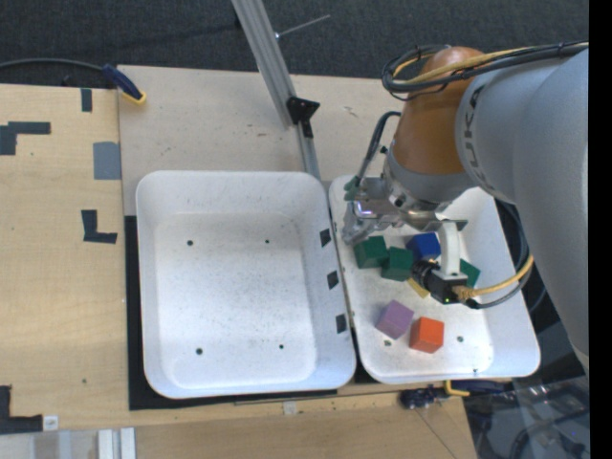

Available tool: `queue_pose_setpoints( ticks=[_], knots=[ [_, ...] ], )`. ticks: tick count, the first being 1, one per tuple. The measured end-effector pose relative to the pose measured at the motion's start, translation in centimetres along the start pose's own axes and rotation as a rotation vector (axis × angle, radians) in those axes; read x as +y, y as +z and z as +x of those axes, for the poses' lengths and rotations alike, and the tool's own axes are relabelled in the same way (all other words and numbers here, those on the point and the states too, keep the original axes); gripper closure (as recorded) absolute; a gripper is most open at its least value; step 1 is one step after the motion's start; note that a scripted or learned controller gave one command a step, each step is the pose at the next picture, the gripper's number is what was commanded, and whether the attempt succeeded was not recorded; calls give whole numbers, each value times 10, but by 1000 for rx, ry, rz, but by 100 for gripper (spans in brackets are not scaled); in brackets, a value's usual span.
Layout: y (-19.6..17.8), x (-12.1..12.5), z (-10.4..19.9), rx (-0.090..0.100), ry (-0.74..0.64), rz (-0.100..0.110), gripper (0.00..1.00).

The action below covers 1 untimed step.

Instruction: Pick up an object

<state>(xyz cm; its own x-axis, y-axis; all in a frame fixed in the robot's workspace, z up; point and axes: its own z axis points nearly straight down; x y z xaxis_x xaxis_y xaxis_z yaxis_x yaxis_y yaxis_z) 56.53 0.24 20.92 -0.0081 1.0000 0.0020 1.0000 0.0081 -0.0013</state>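
Pale wooden surface (57,256) carrying two shallow white plastic bins (153,208); dark carpet behind. Tool (368,220) over green blocks (382,256), state unclear.

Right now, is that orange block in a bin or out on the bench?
In. The orange block lies on the floor of the right bin, beside a purple block.
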Motion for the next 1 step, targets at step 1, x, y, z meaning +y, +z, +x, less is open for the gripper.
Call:
queue_pose_setpoints(
  ticks=[1],
  knots=[
    [-10, 9, 46, -1, 2, 0, 100]
  ],
)
